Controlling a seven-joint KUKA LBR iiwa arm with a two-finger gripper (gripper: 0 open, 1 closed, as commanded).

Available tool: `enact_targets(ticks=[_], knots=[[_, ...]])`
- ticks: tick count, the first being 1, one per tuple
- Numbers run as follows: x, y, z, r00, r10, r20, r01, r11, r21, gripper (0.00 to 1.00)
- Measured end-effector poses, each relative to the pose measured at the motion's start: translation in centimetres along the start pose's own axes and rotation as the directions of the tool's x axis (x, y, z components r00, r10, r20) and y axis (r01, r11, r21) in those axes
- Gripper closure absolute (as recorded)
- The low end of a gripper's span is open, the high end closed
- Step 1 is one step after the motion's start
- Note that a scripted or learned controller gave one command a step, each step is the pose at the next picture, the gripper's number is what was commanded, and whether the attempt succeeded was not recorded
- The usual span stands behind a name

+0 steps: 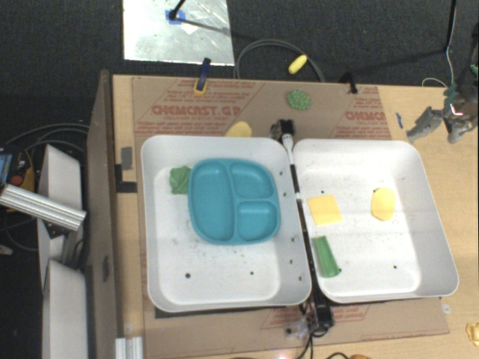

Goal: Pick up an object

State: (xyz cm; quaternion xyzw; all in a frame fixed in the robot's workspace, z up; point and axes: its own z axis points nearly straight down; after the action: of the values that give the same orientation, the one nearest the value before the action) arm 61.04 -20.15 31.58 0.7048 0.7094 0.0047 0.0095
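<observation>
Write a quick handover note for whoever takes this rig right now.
Hand: off the bench's right edge, outside both bins, holding nothing visible.
Right bin: yellow square block, yellow rounded piece, green stick.
Left bin: blue divided plate with a green piece at its left edge.
Done: nothing picked.
Left: reach in and grasp one object.

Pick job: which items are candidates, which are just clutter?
Candidates, right bin: yellow square, yellow lump, green stick. Left bin: blue tray, green piece.

Clutter, outside the bins: yellow piece, green disc, foil sheet.
</observation>
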Motion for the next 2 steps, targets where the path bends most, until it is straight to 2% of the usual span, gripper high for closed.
enact_targets(ticks=[1,2], knots=[[-0.2,-0.7,22.3,1.000,0.005,-0.009,-0.005,1.000,0.028,0.00],[-0.3,-2.4,17.7,1.000,0.006,-0.006,-0.006,1.000,0.018,0.00]])
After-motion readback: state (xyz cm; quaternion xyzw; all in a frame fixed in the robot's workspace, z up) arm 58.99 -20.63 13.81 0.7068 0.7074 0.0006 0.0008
